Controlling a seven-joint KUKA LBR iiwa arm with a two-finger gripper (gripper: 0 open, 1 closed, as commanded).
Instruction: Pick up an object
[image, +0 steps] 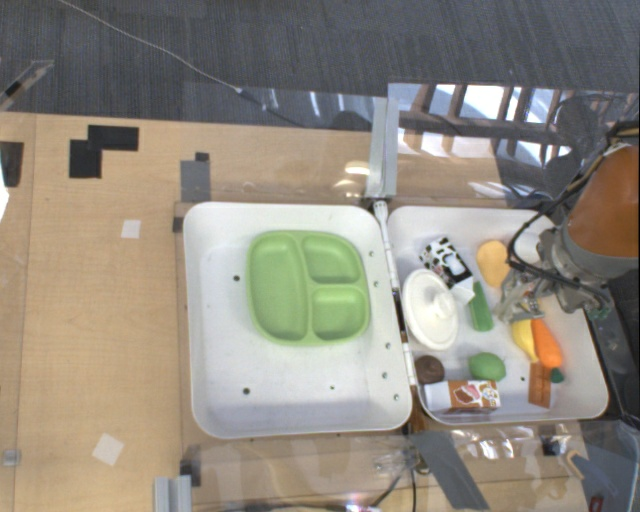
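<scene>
The end effector (522, 300) is positioned low over the right bin (590, 400); its grip state cannot be determined. Just beside it lie a yellow piece (523, 338), a carrot (546, 345) and a green stick (482, 308). A small carton (472, 396) carries unreadable print. The left bin (215, 400) contains a green divided plate (306, 287).

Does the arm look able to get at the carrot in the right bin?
Probably yes: the claw hangs just above the carrot, nothing covers it, though a yellow piece lies against its side.
</scene>
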